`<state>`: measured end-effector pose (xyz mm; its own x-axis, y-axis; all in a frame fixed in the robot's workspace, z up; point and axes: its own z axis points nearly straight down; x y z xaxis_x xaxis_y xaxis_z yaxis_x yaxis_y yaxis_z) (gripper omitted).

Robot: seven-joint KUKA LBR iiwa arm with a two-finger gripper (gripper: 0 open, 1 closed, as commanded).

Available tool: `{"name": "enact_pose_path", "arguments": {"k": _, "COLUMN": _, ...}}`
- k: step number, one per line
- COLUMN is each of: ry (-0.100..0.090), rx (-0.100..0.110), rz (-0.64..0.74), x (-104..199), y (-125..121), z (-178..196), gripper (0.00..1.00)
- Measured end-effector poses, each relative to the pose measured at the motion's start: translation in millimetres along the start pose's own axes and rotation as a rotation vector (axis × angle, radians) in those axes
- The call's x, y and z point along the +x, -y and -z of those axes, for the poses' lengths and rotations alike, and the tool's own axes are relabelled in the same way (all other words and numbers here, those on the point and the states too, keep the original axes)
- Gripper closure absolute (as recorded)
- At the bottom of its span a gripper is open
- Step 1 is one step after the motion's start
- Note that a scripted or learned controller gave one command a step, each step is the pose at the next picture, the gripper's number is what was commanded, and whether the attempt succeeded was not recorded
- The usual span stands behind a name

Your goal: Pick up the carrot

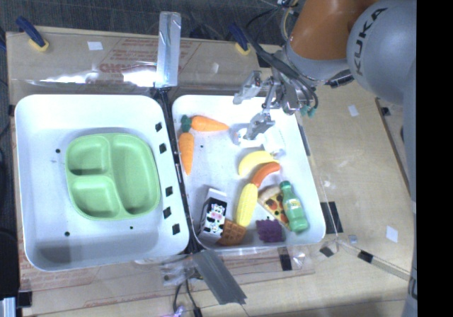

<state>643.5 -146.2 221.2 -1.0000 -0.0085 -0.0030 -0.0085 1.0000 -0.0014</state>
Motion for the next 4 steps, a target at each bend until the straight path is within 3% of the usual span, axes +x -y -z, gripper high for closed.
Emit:
{"name": "enact_pose_path", "arguments": {"k": 1, "ry": -0.008, "rx": -0.003, "rz": 0.072, "x": -6.0, "y": -2.2, "z": -132.8, "gripper": 0.00}}
{"name": "enact_pose_path", "arguments": {"k": 2, "ry": -0.002, "rx": -0.003, "rz": 0.137, "x": 32.6, "y": -42.5, "z": -128.5, "gripper": 0.00}}
{"name": "enact_pose_path", "arguments": {"k": 3, "ry": -0.003, "rx": -0.002, "rz": -0.036, "x": 94.2, "y": -49.3, "z": -129.2, "gripper": 0.00}}
{"name": "enact_pose_path", "arguments": {"k": 4, "ry": -0.001, "rx": -0.002, "rz": -0.026, "x": 92.4, "y": -51.1, "z": -118.5, "gripper": 1.00}}
